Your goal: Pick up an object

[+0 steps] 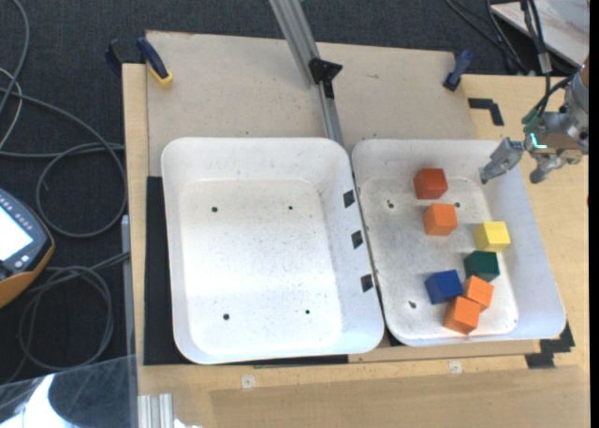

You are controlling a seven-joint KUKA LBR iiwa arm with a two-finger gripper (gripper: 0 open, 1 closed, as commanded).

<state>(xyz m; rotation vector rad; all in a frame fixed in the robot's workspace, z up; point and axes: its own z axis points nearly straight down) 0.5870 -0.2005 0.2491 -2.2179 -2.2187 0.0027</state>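
Claw (520, 163): fingers spread apart, nothing between them, positioned over the upper right rim of the right bin (543, 258). Nearest blocks: red-orange cube (430, 183) to its left, yellow cube (492, 235) below; others further below-left

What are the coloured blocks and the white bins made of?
The blocks, like the yellow block and the blue block, look like painted wood or maybe foam: flat matte colour, sharp square edges, no shine. I can't tell which. The bins, such as the right bin, look like thin moulded plastic: smooth rounded corners, a raised rim, and grey scuff speckles on the left bin.
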